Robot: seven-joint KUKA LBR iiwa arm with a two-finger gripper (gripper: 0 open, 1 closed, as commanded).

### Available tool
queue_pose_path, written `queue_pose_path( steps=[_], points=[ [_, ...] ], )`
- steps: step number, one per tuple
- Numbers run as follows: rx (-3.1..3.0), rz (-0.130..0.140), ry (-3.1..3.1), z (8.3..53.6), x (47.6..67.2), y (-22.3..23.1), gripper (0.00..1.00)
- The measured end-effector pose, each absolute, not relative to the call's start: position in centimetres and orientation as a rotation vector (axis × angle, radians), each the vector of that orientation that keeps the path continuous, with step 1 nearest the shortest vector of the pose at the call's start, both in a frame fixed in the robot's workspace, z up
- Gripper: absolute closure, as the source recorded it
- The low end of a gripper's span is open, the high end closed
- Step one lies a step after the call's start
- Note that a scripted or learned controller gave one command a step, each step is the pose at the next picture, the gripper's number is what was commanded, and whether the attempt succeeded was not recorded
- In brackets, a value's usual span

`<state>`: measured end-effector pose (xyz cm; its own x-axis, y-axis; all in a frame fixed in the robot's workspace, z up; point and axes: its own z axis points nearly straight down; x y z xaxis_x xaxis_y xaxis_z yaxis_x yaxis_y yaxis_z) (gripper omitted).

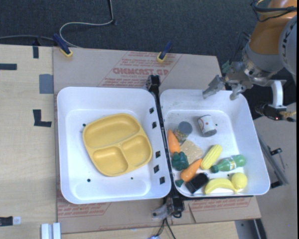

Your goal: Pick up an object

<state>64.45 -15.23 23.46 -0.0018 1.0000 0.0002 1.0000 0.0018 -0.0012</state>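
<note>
Floor: dark grey carpet (154, 14) | Bench: pale wood (20, 148) | Cover: 1 cardboard sheet (134, 71) | Cable: white (84, 24)

Small toys, carrots (173, 142), corn (211, 156), banana (219, 185), clutter the right bin (244, 114).

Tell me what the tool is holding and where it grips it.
Nothing is held: the tool hangs open above the right bin's back rim, with nothing between its fingers.

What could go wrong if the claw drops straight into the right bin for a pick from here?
1. The open claw hangs over the far rim of the right white plastic bin; a straight descent could strike that rim.
2. The yellow toy corn cob, green plastic bottle and orange toy carrot lie packed together, so a finger may land on a neighbour and the grasp could slip.
</note>
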Motion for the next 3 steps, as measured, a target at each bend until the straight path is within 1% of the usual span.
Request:
queue_pose_path(
  steps=[1,2,3],
  points=[
    [-2.220,0.005,-2.220,15.6,64.1,-17.5,0.00],
    [-2.221,0.000,-2.225,8.6,63.6,-15.0,0.00],
    [-2.222,-0.002,-2.228,9.7,63.7,-15.0,1.00]
  ],
)
